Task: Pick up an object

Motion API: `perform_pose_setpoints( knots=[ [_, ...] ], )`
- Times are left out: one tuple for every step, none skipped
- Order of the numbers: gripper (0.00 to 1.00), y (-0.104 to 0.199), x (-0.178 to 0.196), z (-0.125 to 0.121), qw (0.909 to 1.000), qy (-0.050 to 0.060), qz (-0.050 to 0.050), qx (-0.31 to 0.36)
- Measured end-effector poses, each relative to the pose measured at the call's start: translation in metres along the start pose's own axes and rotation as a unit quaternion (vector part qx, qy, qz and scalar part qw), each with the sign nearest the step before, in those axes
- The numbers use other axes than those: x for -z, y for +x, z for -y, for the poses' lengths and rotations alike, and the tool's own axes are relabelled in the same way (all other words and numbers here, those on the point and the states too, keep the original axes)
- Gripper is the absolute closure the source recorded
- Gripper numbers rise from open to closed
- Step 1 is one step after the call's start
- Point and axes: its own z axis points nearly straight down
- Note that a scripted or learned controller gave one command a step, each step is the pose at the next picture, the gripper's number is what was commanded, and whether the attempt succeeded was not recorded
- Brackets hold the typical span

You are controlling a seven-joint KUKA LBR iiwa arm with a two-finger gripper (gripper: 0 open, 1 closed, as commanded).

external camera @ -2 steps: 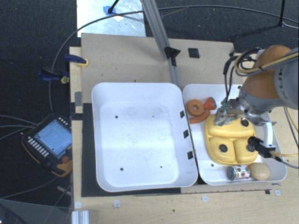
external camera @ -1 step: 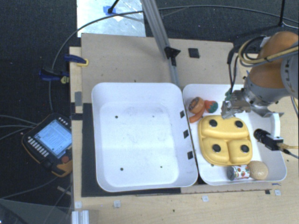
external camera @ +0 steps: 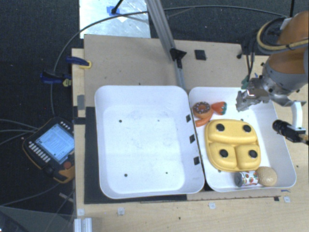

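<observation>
Two shallow white bins side by side on a brown bench (external camera: 217,66). Left bin (external camera: 140,139): only bare white floor with a few small dark dots. Right bin (external camera: 276,139): five objects, all in its left and near part.

- Yellow block (external camera: 233,144), the biggest one, in the middle of the right bin. Rounded shape, divided in four soft bumps, with one black dot on each. Slightly turned against the bin walls.
- Round brown piece (external camera: 201,109), like a small doughnut with coloured spots, near the far left corner, just beyond the yellow block.
- Red-orange piece (external camera: 218,108), just to the right of the doughnut piece, close to touching it. Exact shape too small to tell.
- Small can (external camera: 245,179) with a red and white pattern, lying at the near wall, just below the yellow block.
- Beige ball (external camera: 266,176), beside the can and seemingly touching it, also at the near wall.

Gripper (external camera: 247,100) over the far part of the right bin, to the right of the red-orange piece and beyond the yellow block, apart from both. Nothing seen in its grasp. How far open: cannot tell. Above it, grey wrist and orange band, reaching in from the right.

Left of the bench, on dark floor, a hand controller (external camera: 50,146) with a lit screen.
</observation>
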Motion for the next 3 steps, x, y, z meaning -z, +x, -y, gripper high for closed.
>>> perform_pose_setpoints(
  knots=[
    [1.00,0.000,0.055,-0.002,1.0000,0.001,0.000,0.000],
    [1.00,0.049,0.054,0.010,1.0000,0.004,-0.001,0.001],
    [1.00,0.091,0.049,0.021,1.0000,0.004,-0.001,0.001]
  ],
)
